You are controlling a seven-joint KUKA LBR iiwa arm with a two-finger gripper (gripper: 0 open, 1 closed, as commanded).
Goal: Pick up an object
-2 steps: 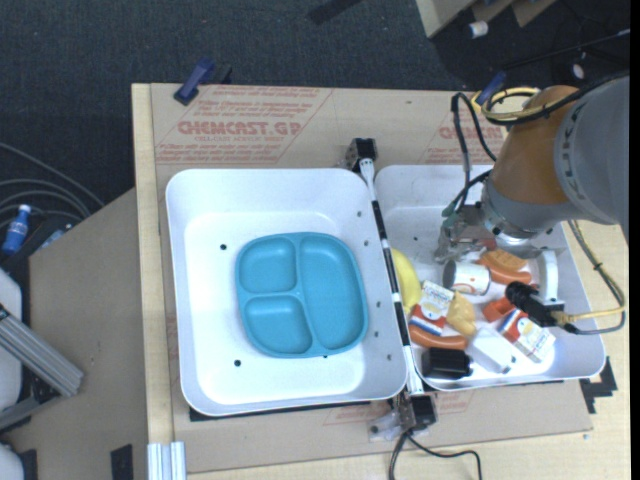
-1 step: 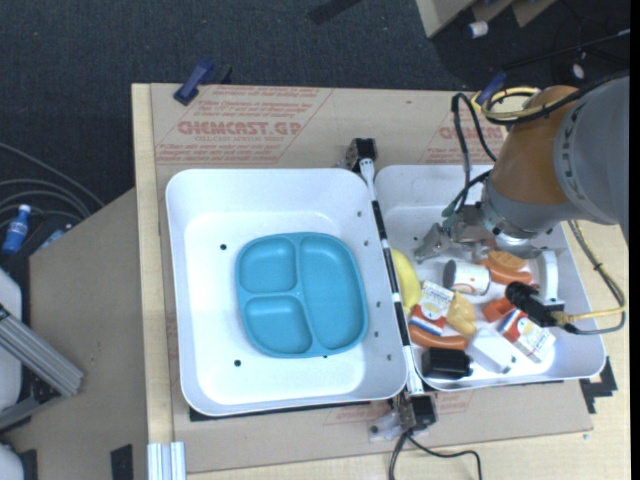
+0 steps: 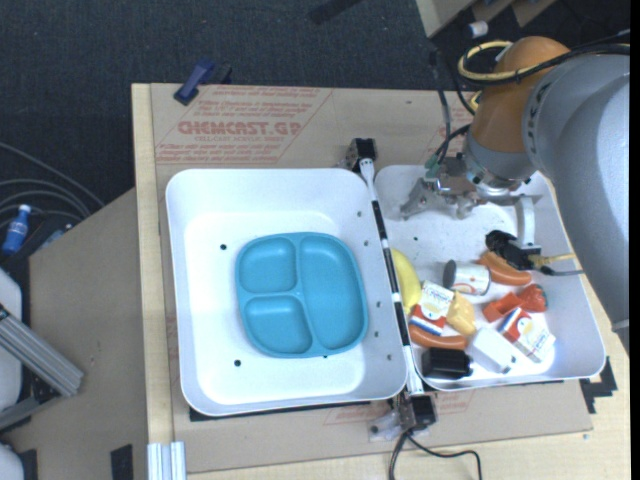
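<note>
The right bin [image 3: 580,353] holds a heap of small toy foods. A yellow banana [image 3: 405,276] lies along its left wall. Beside the banana are a white carton with red and blue print [image 3: 432,306], a yellow wedge [image 3: 461,315], an orange sausage [image 3: 440,339] and a black block [image 3: 447,363]. Further right sit a white cylinder [image 3: 470,278], an orange piece [image 3: 506,269], a red piece [image 3: 522,301] and a white block [image 3: 490,349]. My gripper [image 3: 462,200] hangs over the bin's far left corner, apart from the heap, with nothing seen in it.
The left bin [image 3: 200,218] holds a blue divided plate [image 3: 300,293]. The grey arm [image 3: 585,158] with its orange band [image 3: 510,98] covers the right bin's far right side. A black clamp [image 3: 362,153] sits where the bins meet at the back. Cables lie off the bench at left.
</note>
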